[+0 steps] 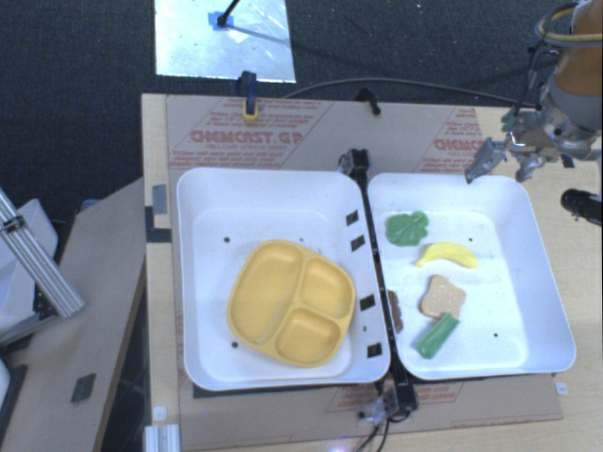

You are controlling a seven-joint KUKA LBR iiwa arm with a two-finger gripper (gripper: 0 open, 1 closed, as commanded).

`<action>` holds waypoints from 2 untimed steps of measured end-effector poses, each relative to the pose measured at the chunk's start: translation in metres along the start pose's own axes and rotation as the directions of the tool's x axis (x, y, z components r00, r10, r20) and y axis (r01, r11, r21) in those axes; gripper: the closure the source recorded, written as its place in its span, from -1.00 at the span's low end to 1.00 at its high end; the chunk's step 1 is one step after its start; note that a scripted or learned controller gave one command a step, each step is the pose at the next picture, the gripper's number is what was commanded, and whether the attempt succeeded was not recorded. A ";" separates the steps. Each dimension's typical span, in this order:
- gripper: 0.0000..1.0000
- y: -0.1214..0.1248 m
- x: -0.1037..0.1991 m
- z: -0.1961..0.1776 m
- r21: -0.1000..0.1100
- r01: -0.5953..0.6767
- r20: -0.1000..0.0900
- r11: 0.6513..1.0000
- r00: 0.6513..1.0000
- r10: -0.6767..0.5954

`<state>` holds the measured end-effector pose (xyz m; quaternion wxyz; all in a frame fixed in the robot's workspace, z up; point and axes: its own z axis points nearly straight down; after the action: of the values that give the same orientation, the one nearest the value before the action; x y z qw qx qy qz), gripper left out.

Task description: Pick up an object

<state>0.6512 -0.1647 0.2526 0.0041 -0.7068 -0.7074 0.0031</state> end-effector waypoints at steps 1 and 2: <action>-1.00 0.002 0.000 -0.008 -0.012 0.002 0.002 1.000 1.000 -0.002; -1.00 0.010 0.001 0.051 -0.009 0.005 0.002 1.000 1.000 -0.005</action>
<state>0.6610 -0.1633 0.2019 0.0004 -0.7050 -0.7092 0.0006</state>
